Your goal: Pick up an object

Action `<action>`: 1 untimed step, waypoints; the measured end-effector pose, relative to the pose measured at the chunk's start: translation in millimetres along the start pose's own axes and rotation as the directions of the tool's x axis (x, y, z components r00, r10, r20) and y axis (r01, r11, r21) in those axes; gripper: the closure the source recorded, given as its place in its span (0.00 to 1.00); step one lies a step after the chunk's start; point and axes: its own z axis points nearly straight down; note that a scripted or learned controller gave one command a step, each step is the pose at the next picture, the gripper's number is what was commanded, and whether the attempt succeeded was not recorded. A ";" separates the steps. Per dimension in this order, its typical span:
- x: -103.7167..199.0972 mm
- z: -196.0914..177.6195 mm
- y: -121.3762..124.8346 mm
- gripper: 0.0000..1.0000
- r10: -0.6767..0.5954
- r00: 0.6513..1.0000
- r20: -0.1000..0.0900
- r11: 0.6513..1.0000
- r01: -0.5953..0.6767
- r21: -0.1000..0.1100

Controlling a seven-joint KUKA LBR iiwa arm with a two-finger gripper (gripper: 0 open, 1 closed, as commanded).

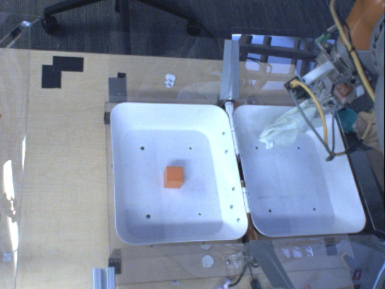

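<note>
Plainly, you have two shallow white bins side by side on the desk (60,161). Count one orange cube (174,177) in the left bin (129,221), lying near the middle of its floor, a little toward the near side, touching no wall. Count one pale, crumpled, translucent thing (283,130), something like a plastic bag or cloth, in the right bin (337,221); it lies at the far part of that bin, reaching from its middle up toward the far right corner.

You see the arm (364,11) coming in at the upper right, its orange band at the top corner. The hand (328,89) sits over the far right corner of the right bin, wrapped in yellow and dark cables (325,125), just beside the upper end of the crumpled thing. You cannot tell from this view how the hand stands, nor whether it touches the crumpled thing. The cube lies well apart from the hand, a whole bin away.

On the desk to the far left you have one black stepped marker (60,70), and beyond the desk one dark chair base (120,5) on the floor.
</note>
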 end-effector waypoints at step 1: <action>13.2 35.3 -5.3 1.00 0.235 0.972 0.001 0.972 -0.235 0.002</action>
